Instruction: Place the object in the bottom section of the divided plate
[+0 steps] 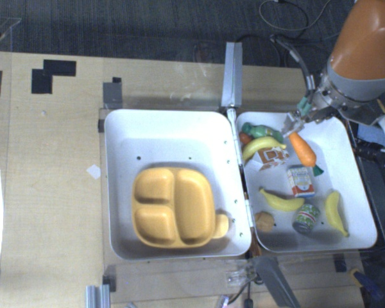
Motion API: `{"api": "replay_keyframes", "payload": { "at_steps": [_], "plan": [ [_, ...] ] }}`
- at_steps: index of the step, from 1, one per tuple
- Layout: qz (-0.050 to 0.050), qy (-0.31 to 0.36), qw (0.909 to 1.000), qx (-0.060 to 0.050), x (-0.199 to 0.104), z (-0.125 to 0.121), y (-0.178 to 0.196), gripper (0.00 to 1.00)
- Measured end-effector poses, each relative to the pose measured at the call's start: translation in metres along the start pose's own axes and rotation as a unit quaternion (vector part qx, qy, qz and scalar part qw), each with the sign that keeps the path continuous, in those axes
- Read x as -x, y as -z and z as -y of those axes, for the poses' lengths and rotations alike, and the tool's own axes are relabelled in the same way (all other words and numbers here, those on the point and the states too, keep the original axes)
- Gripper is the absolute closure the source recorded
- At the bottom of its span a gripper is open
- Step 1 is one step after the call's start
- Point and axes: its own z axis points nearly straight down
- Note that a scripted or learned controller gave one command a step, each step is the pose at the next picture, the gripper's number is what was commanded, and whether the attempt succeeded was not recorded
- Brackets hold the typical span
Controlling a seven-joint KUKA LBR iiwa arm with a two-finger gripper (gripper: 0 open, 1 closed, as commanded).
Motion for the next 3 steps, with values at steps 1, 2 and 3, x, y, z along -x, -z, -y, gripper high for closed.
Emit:
{"api": "replay_keyframes", "payload": {
  "at_steps": [1,2,3],
  "plan": [
    [-0.001,-0.014,0.9999,-0.002,-0.037,-0.049,-0.074,1.0],
    [0.0,-0.028,0.9996,0.0,-0.055,-0.11,-0.002,1.0],
    [-0.002,-0.016,0.9999,-0.002,-0.123,-0.093,-0.073,1.0]
  ]
}}
